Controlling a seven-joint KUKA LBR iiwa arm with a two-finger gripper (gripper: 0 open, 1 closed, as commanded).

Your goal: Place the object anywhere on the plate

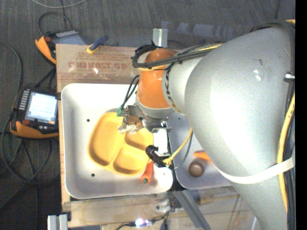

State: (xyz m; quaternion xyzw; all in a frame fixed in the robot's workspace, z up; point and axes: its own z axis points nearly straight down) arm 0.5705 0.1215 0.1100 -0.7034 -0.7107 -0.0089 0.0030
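A yellow divided plate [108, 140] lies in the left white bin [76, 109]. My gripper [130, 124] hangs low over the plate's upper right part, under the orange wrist band. I see nothing held in it. A small orange-red carrot-shaped object [147, 171] with a green tip lies just off the plate's lower right rim, near the bin's right wall. The arm hides the plate's right edge.
In the right bin [211, 181], mostly covered by the arm, sit a brown round object [195, 168] and an orange piece [202, 155]. A cardboard sheet [93, 66] lies behind the left bin. A handheld pendant [38, 110] rests to the left of the bench.
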